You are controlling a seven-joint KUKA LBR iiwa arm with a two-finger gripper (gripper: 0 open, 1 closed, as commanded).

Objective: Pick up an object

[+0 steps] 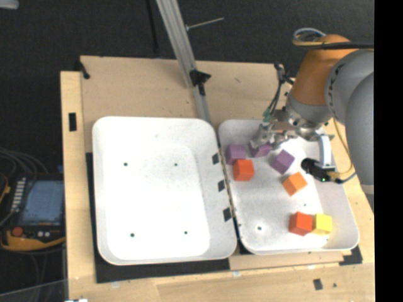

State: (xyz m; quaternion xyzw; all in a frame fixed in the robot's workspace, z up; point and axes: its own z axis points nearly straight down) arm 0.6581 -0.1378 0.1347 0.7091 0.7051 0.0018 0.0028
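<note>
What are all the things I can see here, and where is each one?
Purple blocks: two clear ones, right bin, far part; a third purple bit lies under the gripper.
Orange blocks: three, right bin, from near its left wall to the near right.
Yellow block: one, right bin, touching an orange block.
Bins: two, white, side by side.
Bench: one, tan wood.
Metal pole: one, grey, behind the bins.
Arm: grey and orange, from the right.
Gripper: low among the purple blocks.
</note>
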